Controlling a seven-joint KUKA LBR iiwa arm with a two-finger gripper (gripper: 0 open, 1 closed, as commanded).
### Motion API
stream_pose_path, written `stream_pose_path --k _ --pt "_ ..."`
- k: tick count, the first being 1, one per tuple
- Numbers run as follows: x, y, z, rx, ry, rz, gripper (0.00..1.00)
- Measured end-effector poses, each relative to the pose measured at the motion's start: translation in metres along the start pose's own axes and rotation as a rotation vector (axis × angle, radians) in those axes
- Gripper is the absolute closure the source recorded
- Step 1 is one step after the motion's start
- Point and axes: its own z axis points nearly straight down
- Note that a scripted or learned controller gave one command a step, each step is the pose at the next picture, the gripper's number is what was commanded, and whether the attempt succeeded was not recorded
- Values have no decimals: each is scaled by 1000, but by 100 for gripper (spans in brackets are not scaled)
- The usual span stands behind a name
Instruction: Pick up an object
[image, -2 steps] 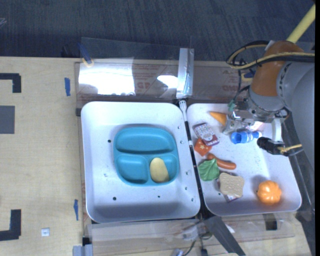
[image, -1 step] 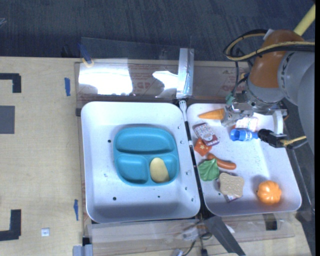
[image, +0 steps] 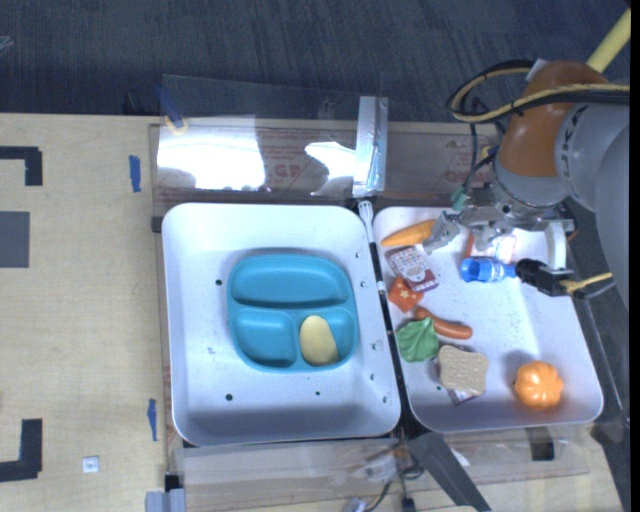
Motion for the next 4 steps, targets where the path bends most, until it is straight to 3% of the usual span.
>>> stream_pose_path --k 1,2,4 --pt "-30 -10 29 2 12 -42 0" --pt "-47 -35 37 -3 0 -106 0" --pt "-29 -99 36 -6 0 -222 0"
